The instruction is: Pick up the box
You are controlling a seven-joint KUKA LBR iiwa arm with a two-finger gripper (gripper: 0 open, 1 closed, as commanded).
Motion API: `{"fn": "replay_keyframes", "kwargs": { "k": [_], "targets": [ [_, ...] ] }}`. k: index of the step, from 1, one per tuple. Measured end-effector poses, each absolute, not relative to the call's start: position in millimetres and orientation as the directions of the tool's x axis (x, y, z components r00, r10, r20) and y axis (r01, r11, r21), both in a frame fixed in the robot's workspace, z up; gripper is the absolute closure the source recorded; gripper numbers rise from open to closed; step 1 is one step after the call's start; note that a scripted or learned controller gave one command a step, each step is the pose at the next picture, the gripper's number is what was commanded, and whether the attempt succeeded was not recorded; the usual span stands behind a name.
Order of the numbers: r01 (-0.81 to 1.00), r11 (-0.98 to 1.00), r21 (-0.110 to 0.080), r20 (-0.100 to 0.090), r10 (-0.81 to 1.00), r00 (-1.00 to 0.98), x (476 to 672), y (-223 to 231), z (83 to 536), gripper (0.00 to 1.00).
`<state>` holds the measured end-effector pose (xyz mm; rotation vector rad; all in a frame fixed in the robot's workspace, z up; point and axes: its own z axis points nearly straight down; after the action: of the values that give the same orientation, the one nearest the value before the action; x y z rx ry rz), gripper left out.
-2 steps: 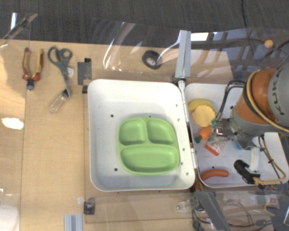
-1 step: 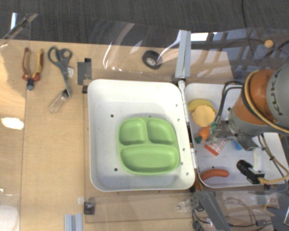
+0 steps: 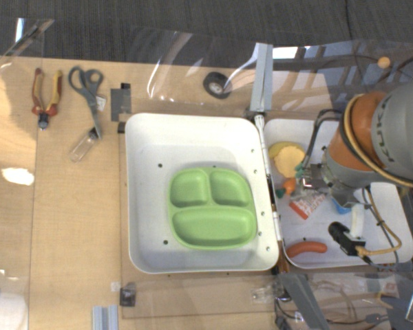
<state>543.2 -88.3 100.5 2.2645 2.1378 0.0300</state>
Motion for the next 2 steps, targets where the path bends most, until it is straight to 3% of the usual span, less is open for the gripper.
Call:
{"fn": "replay_keyframes", "kwargs": {
  "k": [1, 2],
  "targets": [
    [0.998, -0.051, 0.032, -0.004, 0.999, 0.052, 547.7, -87, 100, 0.00],
    [0.998, -0.048, 0.038, -0.003, 0.999, 0.048, 550.2, -86, 112, 1.00]
  ]
}}
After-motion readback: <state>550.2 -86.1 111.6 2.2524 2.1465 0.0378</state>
